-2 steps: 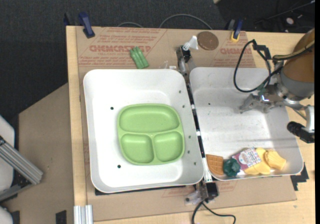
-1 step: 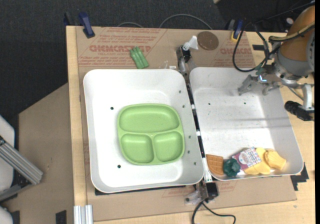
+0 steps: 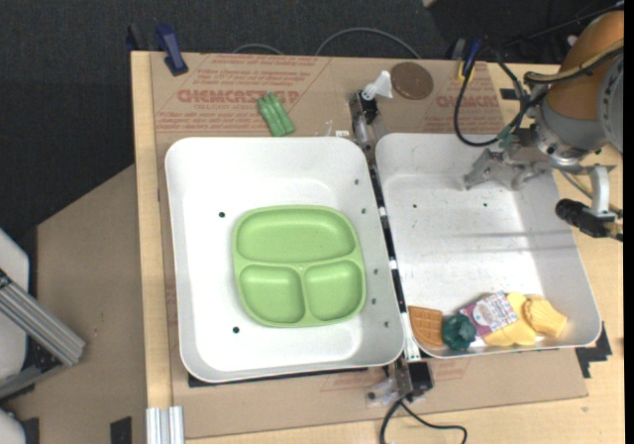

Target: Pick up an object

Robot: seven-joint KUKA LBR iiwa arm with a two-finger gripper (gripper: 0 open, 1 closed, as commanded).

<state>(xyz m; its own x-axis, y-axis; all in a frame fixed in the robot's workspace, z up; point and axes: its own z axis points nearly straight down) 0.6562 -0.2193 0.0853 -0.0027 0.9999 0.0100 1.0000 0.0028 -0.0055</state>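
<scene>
I see two white bins on the worktop. The left bin holds a green divided plate at its centre. The right bin holds small toy foods clustered at its 6 o'clock edge. My end effector hovers at that bin's 1 o'clock; I cannot tell its grip state.

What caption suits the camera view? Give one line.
Gripper over right bin; toys at its near edge; green tray in left bin.
</scene>
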